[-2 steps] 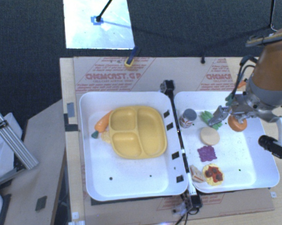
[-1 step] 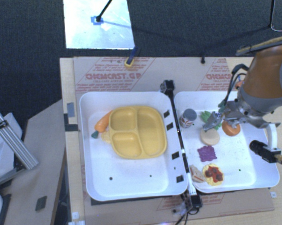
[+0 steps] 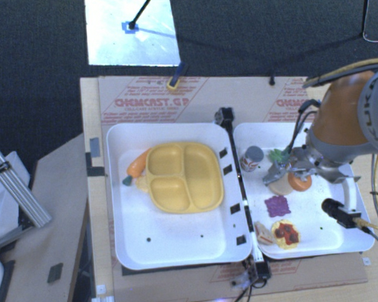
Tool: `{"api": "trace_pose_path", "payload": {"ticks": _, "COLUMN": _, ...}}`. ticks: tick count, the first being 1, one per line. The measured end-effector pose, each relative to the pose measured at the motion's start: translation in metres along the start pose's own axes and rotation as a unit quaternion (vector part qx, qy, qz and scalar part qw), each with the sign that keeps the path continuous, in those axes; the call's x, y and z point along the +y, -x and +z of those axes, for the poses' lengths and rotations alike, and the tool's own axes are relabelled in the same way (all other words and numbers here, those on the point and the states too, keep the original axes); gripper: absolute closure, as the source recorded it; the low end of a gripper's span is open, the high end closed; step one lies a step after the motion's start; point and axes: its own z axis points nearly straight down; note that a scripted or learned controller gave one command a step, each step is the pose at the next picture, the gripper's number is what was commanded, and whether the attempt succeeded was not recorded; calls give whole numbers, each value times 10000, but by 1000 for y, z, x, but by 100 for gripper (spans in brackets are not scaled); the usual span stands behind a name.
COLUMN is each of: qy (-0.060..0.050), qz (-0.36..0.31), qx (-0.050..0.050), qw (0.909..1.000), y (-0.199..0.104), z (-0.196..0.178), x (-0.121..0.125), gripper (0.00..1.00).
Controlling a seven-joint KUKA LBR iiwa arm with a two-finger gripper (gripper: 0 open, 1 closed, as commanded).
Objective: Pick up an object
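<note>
Jaws' state is proving impossible to tell: the gripper [image 3: 289, 174] is hanging right of centre, over a beige piece [image 3: 279, 186] and orange fruit [image 3: 300, 182].

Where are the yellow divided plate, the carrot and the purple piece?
yellow divided plate [image 3: 182, 177]: camera view, on its centre ridge.
carrot [image 3: 137, 163]: camera view, mid-body, beside the plate.
purple piece [image 3: 277, 206]: camera view, its centre, right bin.

Reaching in from three o'clock, grey arm [image 3: 362, 114] bending down and toward nine o'clock, orange band showing above the wrist. Gripper [image 3: 279, 173] hanging low at the arm's nine o'clock end, over the right-hand side of the bench.
</note>
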Motion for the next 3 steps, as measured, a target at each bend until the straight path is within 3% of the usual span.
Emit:
{"api": "trace_pose_path", "payload": {"ticks": 1, "qy": 27, "qz": 2, "qx": -14, "qw": 10000, "y": 2, "z": 59, "x": -2, "gripper": 0}}
{"api": "trace_pose_path", "payload": {"ticks": 2, "qy": 107, "qz": 1, "qx": -31, "qw": 9999, "y": 3, "z": 60, "x": 3, "gripper": 0}}
{"api": "trace_pose_path", "payload": {"ticks": 3, "qy": 150, "qz": 1, "qx": -63, "qw": 9999, "y": 5, "z": 49, "x": 5, "gripper": 100}}
